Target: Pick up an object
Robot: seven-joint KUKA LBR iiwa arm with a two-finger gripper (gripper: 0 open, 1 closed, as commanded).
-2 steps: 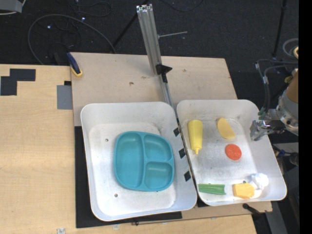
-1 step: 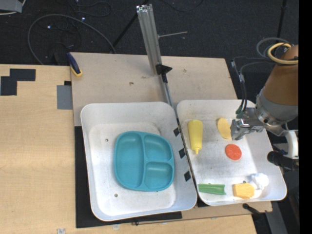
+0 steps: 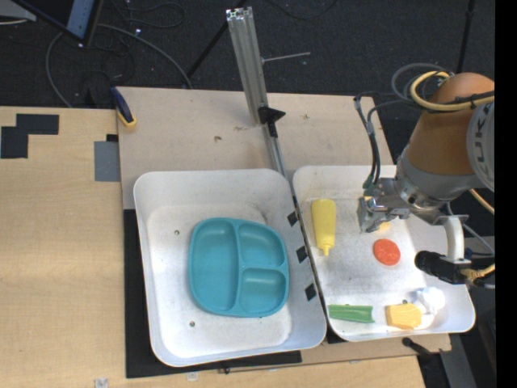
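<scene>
Camera view looks down at a slant on the pale wooden surface [image 3: 56, 249] that carries everything, and on it my two shallow white plastic bins sit side by side, the left bin [image 3: 153, 217] touching the right bin [image 3: 343, 180] along their shared edge. The left one holds a teal plastic divided plate [image 3: 238, 267] lying flat near its middle. My grey arm with its orange band [image 3: 452, 120] reaches in over the right bin, and my end effector [image 3: 376, 213] hangs above that bin's upper middle; I cannot tell from this angle whether it is open or closed, and I see nothing held in it. The things I could pick all lie in the right bin: a yellow plastic squeeze bottle [image 3: 324, 225] lying lengthwise near the left wall, a flat green rectangular block [image 3: 350, 314] near the front rim, a yellow wedge-shaped block [image 3: 404, 316] just beside a small white crumpled piece [image 3: 429, 300], and a small round orange-red disc [image 3: 387, 252], which is nearest to me, just below and to the right of my tip. I judge the disc the likely target, and the risk is plain: it looks flat and low, so a descent slightly off centre could push it aside or close on air; the bottle could roll away if nudged.
</scene>
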